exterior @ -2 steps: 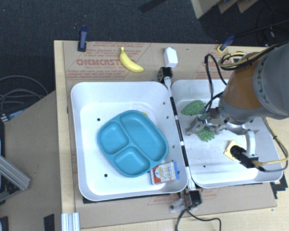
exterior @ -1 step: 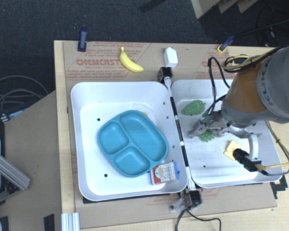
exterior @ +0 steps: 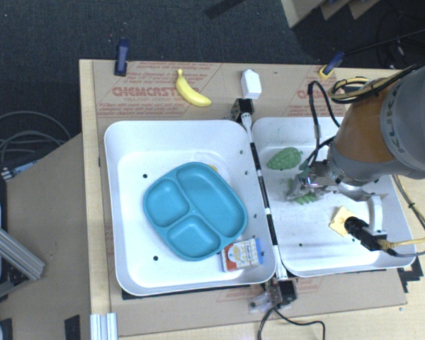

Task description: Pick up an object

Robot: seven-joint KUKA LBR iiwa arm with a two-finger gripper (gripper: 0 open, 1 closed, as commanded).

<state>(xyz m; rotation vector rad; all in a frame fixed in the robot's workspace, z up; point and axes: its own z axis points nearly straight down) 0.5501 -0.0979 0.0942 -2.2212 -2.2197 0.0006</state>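
Glossy blue plastic on the divided tray (exterior: 193, 210), smooth as anything. White bins (exterior: 127, 154) look like matt plastic. Bench (exterior: 156, 91) reads as printed cardboard, flat finish. Banana (exterior: 190, 91), upper centre, shiny yellow plastic.

My wrist hides my gripper (exterior: 306, 187) fingers and part of the small green thing (exterior: 302, 195) beneath.

Single fixed camera above the bench (exterior: 163, 94), looked down at a slant, both bins framed, arm (exterior: 382, 129) entered from 3 o'clock
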